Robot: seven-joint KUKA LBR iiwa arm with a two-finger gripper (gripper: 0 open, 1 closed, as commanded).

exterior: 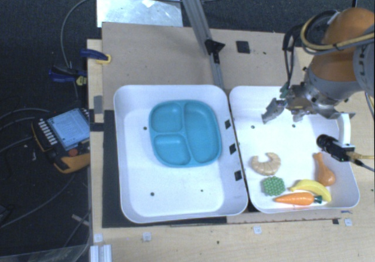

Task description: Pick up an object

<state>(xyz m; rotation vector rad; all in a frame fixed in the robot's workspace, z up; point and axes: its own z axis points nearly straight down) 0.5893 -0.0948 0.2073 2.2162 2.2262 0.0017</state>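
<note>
The surface [158, 50] is taken up mostly by two white bins side by side: the left bin [135, 196] carries a blue divided plate [184, 132], and the right bin [246, 108] is where all the pickable stuff is kept. The arm [343, 44] is seen reaching in from the right, with the claw [281, 108] hung over the upper part of the right bin, nothing gripped in it, and whether it's open or closed honestly can't be told from this angle. The objects are bunched along the near edge of that bin, well apart from the claw: a croissant [266, 164], a drumstick [324, 170], a banana [313, 187], a carrot [295, 199] and a small green broccoli-looking piece [273, 185]. So the approach step looks to be in hand, nothing picked yet. Next, a target would need to be chosen, probably the croissant since it's nearest and least crowded, and the claw lined up above it before being lowered.
</note>
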